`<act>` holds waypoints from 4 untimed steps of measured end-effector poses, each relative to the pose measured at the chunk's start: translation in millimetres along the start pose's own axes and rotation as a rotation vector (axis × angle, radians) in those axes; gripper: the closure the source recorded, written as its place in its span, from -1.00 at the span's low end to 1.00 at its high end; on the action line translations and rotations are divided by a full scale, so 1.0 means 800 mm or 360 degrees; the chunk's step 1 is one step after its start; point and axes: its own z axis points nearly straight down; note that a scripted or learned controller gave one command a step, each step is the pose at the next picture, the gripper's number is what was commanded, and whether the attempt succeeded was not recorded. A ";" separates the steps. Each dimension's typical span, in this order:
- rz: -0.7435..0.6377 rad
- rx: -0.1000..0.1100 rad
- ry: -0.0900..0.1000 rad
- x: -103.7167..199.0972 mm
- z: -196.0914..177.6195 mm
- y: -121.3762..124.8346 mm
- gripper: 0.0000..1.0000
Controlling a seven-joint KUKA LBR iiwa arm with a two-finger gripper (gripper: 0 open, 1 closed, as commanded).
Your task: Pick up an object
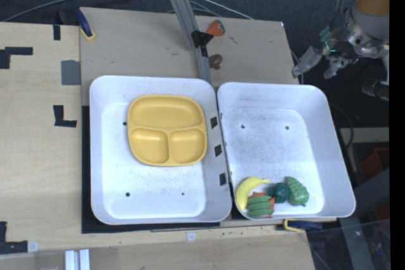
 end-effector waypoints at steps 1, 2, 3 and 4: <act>0.0000 0.0001 0.0000 0.000 0.000 0.000 -1.00; 0.0001 0.0007 0.0001 -0.002 0.055 -0.001 -1.00; 0.0001 0.0010 0.0003 0.009 0.131 -0.002 -1.00; 0.0001 0.0011 0.0003 0.018 0.207 0.002 -1.00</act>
